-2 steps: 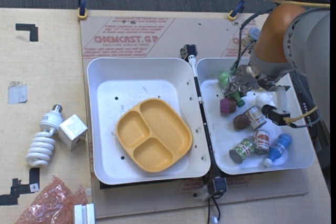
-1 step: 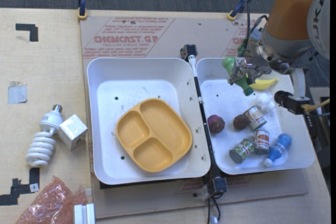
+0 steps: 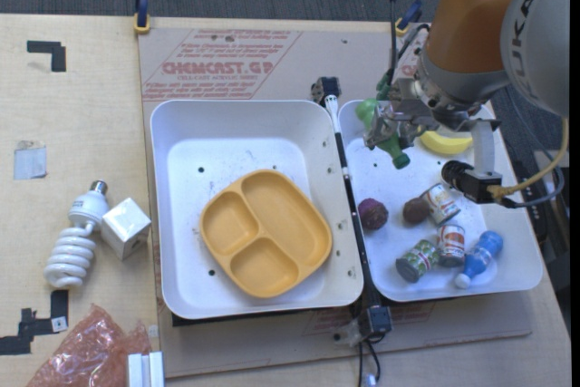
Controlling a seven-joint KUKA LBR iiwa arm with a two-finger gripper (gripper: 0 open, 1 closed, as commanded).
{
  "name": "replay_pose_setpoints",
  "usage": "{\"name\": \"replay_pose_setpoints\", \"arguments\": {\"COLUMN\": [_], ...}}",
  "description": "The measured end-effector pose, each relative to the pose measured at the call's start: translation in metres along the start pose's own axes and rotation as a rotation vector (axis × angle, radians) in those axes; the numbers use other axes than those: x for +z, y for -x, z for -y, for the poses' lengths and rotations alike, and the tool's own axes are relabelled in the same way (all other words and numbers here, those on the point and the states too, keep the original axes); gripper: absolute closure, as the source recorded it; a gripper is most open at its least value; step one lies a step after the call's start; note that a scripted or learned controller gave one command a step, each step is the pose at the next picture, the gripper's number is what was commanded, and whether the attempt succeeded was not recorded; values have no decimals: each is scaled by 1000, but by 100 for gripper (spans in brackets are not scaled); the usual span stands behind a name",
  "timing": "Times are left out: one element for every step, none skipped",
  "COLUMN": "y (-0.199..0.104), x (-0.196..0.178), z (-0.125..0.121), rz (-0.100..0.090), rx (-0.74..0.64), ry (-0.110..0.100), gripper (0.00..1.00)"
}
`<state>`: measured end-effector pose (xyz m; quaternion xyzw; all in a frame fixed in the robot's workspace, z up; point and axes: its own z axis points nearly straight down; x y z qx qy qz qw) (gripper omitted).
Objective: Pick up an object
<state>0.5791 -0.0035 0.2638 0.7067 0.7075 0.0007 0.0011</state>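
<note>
- The grey arm with its orange band [image 3: 480, 4] fills the upper right of the frame and reaches down over the upper part of the right bin [image 3: 521, 281].
- The gripper [image 3: 391, 133] hangs at the upper left of that bin; whether its fingers are spread or pressed together cannot be told, since the wrist and cables crowd it.
- A green object [image 3: 390, 145] sits right at the gripper, at the bin's upper left; its shape is hard to make out, and I cannot tell if it is pinched or just lying beneath.
- A yellow banana [image 3: 446, 142] lies just right of the gripper, partly under the arm.
- Lower in the right bin: a dark purple round fruit [image 3: 372, 214] near the left wall and a brown round thing [image 3: 416, 210] beside it, touching a small can [image 3: 441, 202].
- Toward the bin's lower edge lie a green-labelled can [image 3: 416, 261], a red-and-white can [image 3: 451, 244] and a blue-capped bottle [image 3: 478, 257], close together.
- The left bin [image 3: 181, 140] holds a yellow divided plate [image 3: 265, 232], tilted across its lower middle.
- Outside the bins, at the left of the frame, a spiral light bulb [image 3: 74, 236] rests beside a small white box [image 3: 126, 227].
- A red mesh bag [image 3: 86, 349] lies in the lower left corner.
</note>
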Motion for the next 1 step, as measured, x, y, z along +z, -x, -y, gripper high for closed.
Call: {"name": "replay_pose_setpoints", "arguments": {"y": [-16], "x": [-6], "z": [-38], "rz": [1], "rx": [-1], "ry": [-3], "gripper": [100]}}
